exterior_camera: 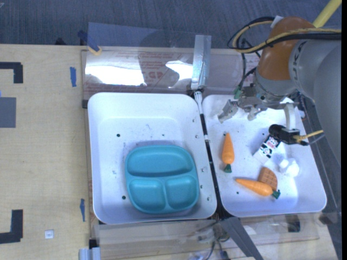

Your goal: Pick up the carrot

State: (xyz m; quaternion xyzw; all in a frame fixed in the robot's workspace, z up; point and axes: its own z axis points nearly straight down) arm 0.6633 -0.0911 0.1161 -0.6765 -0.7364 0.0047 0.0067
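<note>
Lower carrot [255,186] lies just beside a brown piece [268,176]; upper carrot [227,148] near the wide-spread, empty gripper [241,111].

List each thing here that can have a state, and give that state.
gripper: open, holding nothing, over the far part of the right bin.
carrot by the divider: lying flat, not gripped, green end toward the near edge.
carrot near the front: lying flat, not gripped, touching the brown piece.
teal plate: right way up in the left bin.
</note>
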